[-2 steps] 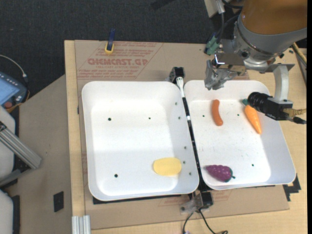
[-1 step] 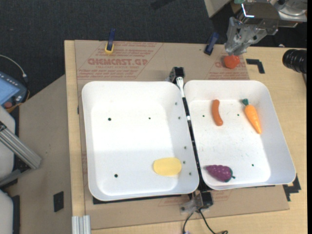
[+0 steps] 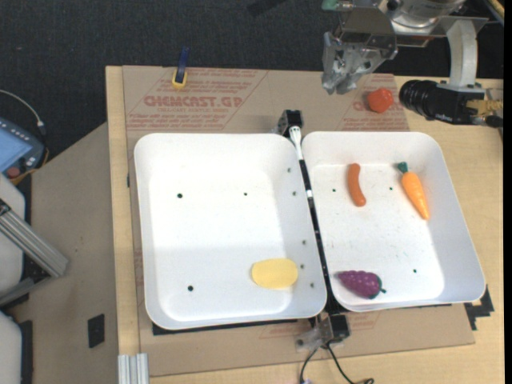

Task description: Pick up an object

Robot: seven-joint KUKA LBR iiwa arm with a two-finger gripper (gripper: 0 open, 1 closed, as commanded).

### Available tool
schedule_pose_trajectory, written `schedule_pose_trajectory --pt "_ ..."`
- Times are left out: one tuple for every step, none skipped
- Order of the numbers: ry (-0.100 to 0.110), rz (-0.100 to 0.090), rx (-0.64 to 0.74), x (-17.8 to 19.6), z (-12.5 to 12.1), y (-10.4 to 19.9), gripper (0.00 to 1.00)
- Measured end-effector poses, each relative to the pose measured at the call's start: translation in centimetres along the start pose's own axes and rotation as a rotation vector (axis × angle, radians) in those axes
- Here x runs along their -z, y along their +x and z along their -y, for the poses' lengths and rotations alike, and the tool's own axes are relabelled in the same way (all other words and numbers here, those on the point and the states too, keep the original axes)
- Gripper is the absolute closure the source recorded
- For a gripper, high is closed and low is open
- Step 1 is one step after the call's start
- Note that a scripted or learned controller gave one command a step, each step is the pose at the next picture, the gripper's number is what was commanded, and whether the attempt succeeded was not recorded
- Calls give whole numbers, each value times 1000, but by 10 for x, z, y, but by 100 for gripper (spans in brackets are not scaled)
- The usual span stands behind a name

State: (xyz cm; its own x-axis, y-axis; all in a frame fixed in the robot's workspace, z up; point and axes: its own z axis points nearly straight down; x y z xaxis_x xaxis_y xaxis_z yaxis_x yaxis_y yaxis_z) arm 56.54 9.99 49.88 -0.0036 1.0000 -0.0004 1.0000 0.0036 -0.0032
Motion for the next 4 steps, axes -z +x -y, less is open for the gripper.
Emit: schedule_pose_trajectory --pt "1 0 -1 -60 -21 45 100" --pt "-15 -3 -2 42 -18 45 100" --pt "0 1 -4 -21 -38 50 100" --pt "1 1 -1 -57 -58 81 100"
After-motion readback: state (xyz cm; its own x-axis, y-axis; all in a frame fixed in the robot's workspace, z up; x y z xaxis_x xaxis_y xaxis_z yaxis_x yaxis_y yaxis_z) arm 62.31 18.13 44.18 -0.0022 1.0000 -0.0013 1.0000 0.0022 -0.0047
